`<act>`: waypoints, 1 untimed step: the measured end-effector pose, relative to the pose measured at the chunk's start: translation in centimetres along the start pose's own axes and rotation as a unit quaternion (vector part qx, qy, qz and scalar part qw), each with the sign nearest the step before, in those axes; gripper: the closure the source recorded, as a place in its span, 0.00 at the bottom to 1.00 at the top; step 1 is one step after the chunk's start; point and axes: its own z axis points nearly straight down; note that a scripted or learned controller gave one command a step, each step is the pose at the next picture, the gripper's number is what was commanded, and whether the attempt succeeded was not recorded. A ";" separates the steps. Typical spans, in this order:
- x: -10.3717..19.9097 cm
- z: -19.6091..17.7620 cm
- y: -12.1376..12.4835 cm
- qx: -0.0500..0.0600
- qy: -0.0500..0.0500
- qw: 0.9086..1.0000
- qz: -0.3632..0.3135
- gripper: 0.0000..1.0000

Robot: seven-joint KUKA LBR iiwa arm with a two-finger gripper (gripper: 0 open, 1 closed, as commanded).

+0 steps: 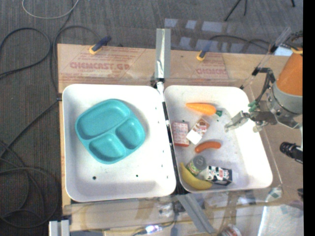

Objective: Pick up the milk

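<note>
Both bins white: left bin (69, 181), right bin (256, 176). Divided plate (110, 130) turquoise. Carrot (201, 108) orange, green tip. Sausage (208, 146) red-orange. Banana (193, 179) yellow. Milk carton (219, 174) black and white, cow-patched. Can (199, 163) green-grey. Small box (180, 133) pink-red. Small carton (199, 129) white with red print. Arm (290, 80) grey, orange band.

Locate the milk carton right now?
The milk carton lies in the right bin, near its front edge, just right of the banana and the small can, well below the claw.
</note>
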 end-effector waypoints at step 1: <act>-2.1 13.8 -3.3 -0.004 0.005 1.000 0.020 0.00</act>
